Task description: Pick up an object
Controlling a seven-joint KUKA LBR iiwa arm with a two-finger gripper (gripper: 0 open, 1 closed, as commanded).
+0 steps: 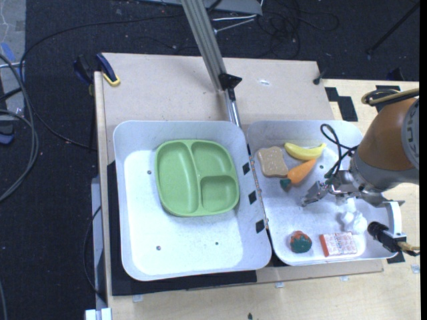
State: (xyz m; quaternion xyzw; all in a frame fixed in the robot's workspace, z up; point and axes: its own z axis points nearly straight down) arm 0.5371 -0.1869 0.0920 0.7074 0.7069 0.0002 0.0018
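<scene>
The arm reaches in from the right, and its gripper (pixel 312 197) hangs low over the right bin (pixel 280 242), with nothing visible between the jaws. Whether they stand wide or narrow cannot be told at this size.

The risk, as a judgement, is crowding. The carrot (pixel 301 171) lies just beside the gripper tip, and touching or nearly touching it are the slice of bread (pixel 272 161) and the banana (pixel 303 151). A descent slightly off line could land a jaw on two items at once, push the carrot against the bread, or close on bare bin floor.

The carrot (likely the nearest candidate) is a small orange taper with a dark green end, lying tilted in the upper middle of the right bin. Its slim, smooth shape looks apt to roll or squirt out of a grip taken off centre.

Nearer the front edge sit a red-and-green round toy (pixel 300 242) and a flat red packet (pixel 341 244), well apart from the cluster.
</scene>
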